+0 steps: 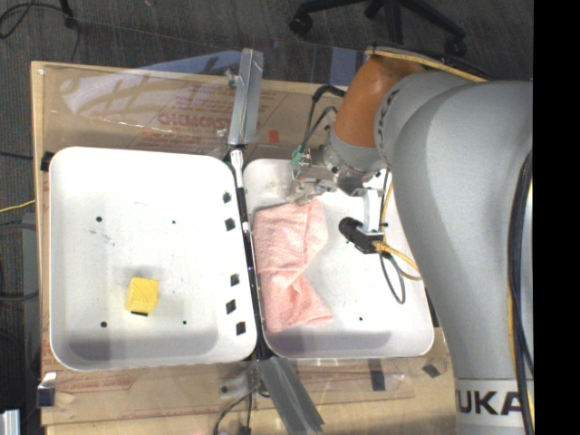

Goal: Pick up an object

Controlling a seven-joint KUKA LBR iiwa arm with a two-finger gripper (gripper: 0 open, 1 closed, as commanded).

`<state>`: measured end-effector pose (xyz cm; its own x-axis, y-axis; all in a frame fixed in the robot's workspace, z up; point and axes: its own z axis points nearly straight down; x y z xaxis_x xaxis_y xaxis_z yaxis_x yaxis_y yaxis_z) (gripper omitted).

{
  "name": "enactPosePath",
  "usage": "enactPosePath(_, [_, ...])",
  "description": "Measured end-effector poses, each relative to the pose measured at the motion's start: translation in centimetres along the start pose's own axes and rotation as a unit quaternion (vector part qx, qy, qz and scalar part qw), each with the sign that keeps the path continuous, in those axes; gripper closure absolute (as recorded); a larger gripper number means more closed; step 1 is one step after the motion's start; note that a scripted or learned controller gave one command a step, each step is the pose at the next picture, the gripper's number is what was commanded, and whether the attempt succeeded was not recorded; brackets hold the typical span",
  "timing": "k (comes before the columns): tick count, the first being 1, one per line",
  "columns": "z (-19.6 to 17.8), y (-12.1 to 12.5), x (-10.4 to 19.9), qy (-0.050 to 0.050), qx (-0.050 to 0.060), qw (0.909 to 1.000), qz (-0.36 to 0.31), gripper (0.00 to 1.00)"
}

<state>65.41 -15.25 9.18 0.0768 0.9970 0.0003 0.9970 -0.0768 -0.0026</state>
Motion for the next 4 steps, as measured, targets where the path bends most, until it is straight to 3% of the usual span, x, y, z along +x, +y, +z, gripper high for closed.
enactPosePath(1, [0.0,0.0,0.0,0.000,0.000,1.0000,0.000,0.00])
enactPosePath(2, [-11.0,-2.3,2.1,0.000,-0.001,0.9975,-0.071,0.00])
enactPosePath(3, [-0.2,0.4,-2.0,0.001,0.001,0.9924,-0.123,0.00])
enactPosePath(4, [-1.3,0.5,-2.0,-0.001,0.000,0.9921,-0.126,1.00])
